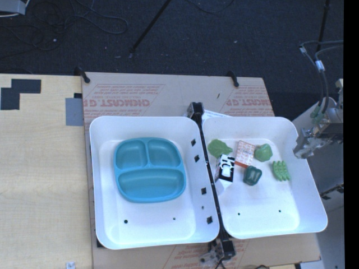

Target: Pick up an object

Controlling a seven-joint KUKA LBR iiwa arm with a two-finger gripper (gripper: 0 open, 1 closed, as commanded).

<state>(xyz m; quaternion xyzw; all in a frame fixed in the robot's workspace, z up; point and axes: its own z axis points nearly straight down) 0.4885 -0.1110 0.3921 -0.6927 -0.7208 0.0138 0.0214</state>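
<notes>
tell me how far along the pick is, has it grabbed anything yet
Nothing looks picked yet. The green toys, the card, the dark green pepper and the black-and-white item all lie in the right bin. The pincer sits at that bin's right edge, nothing visibly in it. Left: descend, grasp, lift. The blue plate rests in the left bin.

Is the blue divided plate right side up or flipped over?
Right side up: the blue plate in the left bin shows its three open compartments.

Glossy white plastic bins (106, 228) hold a smooth blue plastic plate (150, 170).
</notes>
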